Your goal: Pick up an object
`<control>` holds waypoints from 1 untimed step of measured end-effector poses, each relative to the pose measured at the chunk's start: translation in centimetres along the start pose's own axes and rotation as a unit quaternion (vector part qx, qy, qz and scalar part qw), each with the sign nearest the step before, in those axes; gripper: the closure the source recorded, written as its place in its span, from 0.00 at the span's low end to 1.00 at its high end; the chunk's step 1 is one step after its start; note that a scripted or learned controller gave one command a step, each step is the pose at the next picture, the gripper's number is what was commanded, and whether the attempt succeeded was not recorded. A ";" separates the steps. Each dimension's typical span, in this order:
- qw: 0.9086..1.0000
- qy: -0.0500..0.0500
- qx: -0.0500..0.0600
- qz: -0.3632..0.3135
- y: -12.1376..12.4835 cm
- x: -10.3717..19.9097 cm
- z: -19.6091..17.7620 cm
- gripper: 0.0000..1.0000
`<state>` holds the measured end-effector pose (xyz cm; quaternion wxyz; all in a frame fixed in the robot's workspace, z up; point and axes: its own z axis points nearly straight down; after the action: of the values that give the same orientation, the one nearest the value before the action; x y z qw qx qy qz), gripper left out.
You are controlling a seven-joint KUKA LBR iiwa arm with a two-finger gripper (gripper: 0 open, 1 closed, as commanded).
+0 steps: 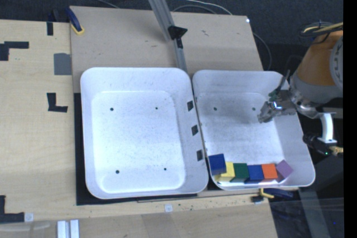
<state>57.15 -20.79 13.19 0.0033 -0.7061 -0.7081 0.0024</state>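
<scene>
Pincer (266, 113) hovering, grip state? can't tell tbh
Blocks (248, 171) below it look light, rigid; grab purple block (284, 168) by flat sides.

two white bins (136, 78), one arm (321, 72), and about seven coloured blocks (245, 171).

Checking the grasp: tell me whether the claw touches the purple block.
Apart. The camera view shows the claw well up the right bin from the purple block, bare floor between.
</scene>
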 end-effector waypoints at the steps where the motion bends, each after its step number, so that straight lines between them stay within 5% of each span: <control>1: 1.000 -0.001 -0.003 0.000 2.9 0.4 4.2 1.00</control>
<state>59.96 -20.41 8.94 0.0003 -0.7063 -0.7079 0.0011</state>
